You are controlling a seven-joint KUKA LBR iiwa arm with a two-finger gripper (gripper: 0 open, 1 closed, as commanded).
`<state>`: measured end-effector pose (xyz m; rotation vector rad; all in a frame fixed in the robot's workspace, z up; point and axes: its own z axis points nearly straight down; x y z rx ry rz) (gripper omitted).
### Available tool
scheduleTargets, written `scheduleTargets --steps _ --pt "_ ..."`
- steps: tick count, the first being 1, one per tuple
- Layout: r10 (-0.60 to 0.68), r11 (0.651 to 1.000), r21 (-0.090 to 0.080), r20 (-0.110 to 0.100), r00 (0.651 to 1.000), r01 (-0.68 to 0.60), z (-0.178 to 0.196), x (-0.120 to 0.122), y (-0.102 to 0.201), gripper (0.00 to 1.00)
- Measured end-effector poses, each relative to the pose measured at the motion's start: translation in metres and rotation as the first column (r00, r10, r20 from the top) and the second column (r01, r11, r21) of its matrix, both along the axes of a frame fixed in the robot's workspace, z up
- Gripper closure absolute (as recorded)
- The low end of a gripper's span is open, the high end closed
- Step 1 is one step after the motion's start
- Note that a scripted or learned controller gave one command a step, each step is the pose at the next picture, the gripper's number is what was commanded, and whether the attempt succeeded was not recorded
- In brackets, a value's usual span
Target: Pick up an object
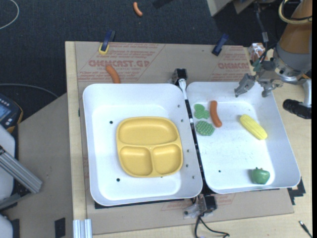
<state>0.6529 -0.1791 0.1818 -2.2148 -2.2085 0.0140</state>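
Observation:
The right bin (pixel 277 148) holds a yellow corn cob (pixel 253 127), an orange sausage (pixel 215 113), two green leafy pieces (pixel 202 120) and a green pepper (pixel 260 175). My gripper (pixel 254 87) hangs over the bin's far edge, above and behind the corn cob, its two fingers spread apart and open with nothing between them. The left bin (pixel 99 133) holds a yellow divided plate (pixel 148 146).
A second orange sausage (pixel 113 74) lies on the cardboard behind the left bin. Two blue clamps (pixel 106 41) (pixel 219 44) hold the board's far edge. Another small sausage (pixel 137 9) lies on the dark floor beyond.

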Motion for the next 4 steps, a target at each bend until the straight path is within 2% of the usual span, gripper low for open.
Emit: scheduleTargets --steps 1,2,3,4 --pt "0.003 1.0 -0.003 0.016 1.0 -0.003 0.01 0.003 0.0 0.0" --pt "0.004 1.0 -0.002 0.01 1.0 -0.004 -0.033 0.004 0.001 0.0" --pt "0.005 1.0 -0.002 0.009 1.0 -0.005 -0.095 -0.001 0.006 0.0" --pt "0.005 1.0 -0.003 0.013 1.0 -0.004 -0.097 -0.001 0.006 0.0"
